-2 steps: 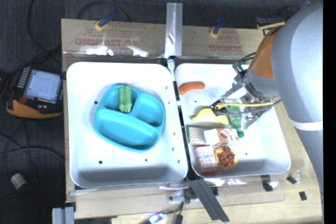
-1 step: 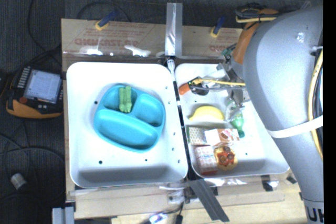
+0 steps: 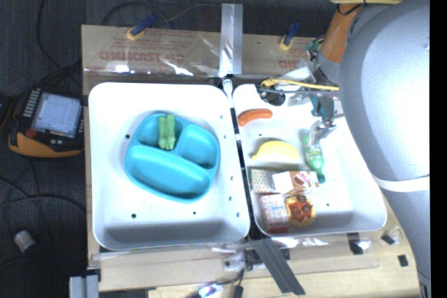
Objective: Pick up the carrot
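Observation:
The carrot [image 3: 253,116] is a short orange piece lying at the far left of the right bin [image 3: 363,181], close to the wall shared with the left bin. My gripper [image 3: 322,123] hangs over the right bin's far right part, well to the right of the carrot and apart from it. It sits just above the top of a green bottle [image 3: 313,155]. The grey arm [image 3: 391,80] covers the bin's right side.
In the right bin a yellow banana [image 3: 276,149] lies just in front of the carrot, with several snack packets [image 3: 286,195] nearer the front. The left bin [image 3: 112,213] holds a blue divided plate [image 3: 171,164] with a green vegetable [image 3: 166,132].

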You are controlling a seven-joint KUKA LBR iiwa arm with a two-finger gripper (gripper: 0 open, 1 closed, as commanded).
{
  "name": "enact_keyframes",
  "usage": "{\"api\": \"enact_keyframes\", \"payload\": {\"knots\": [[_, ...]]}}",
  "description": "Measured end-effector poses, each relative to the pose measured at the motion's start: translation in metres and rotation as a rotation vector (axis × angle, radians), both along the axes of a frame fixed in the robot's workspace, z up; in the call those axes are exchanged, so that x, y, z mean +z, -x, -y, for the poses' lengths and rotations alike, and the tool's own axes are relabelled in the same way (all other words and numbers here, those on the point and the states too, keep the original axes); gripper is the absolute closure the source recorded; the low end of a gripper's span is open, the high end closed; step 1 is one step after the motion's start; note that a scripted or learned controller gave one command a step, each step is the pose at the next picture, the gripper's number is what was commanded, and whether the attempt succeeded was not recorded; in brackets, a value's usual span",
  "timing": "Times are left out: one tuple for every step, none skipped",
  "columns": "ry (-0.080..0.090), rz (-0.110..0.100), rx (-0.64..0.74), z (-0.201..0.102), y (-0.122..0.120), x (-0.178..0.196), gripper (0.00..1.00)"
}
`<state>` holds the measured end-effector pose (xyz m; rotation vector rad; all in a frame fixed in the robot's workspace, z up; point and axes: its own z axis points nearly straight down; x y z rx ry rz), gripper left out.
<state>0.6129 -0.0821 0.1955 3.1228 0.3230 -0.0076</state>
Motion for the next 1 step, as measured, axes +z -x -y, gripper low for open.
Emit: {"api": "enact_keyframes", "payload": {"knots": [[-0.002, -0.001, 0.257, -0.0871, 0.0046, 0.0016, 0.00]]}}
